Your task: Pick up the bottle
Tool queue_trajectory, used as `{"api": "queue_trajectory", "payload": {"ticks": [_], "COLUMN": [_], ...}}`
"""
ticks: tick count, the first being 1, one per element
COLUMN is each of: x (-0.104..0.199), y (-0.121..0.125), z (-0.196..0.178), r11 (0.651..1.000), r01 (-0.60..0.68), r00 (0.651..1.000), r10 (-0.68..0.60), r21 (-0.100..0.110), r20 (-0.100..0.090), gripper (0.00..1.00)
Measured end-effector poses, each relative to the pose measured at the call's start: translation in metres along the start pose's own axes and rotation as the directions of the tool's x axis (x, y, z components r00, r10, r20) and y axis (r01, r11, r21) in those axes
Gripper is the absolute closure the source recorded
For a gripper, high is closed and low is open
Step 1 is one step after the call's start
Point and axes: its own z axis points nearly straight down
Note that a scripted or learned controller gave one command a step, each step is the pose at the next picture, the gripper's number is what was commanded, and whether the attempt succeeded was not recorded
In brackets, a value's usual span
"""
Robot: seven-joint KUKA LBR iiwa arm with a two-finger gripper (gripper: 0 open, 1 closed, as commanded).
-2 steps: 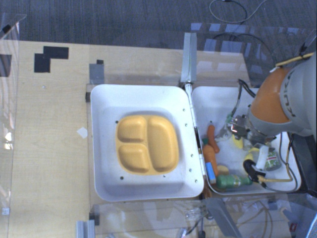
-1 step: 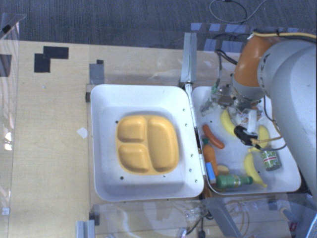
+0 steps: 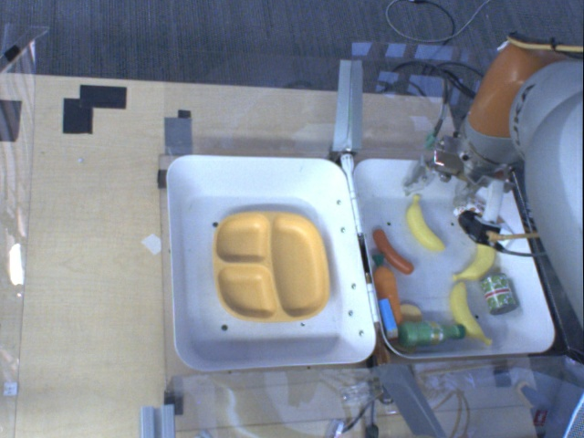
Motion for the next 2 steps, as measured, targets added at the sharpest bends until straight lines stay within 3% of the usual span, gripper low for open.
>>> {"api": "queue_trajectory", "payload": {"ticks": [1, 2], "x": [0.001, 0.003], "y": [0.0, 0.002], "z": [0.0, -0.013], "r11": [1.0, 1.0], "r01": [0.001, 0.008], "r00": [1.0, 1.0], "r10": [-0.001, -0.008], "r21": [0.0, -0.006], "r20": [0.0, 0.0], "gripper": [0.0, 1.0]}}
